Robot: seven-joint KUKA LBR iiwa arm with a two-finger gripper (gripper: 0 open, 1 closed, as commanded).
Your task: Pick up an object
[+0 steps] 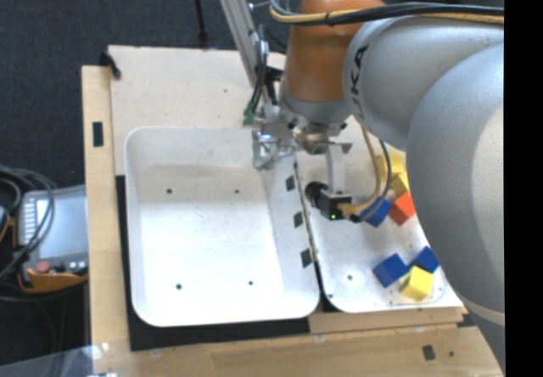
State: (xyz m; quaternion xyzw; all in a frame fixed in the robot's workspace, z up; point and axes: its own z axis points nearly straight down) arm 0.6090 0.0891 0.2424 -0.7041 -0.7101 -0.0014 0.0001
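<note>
Arm [424, 95] perhaps hides more blocks [405, 273].

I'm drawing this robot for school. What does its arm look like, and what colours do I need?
The arm is fat, round and shiny grey, with dark letters on its side. Near the wrist sits a smooth orange dome, with black and yellow cables looping around it. Below hangs a small metal gripper, silver-grey, with a little green light glowing beside it.
</note>
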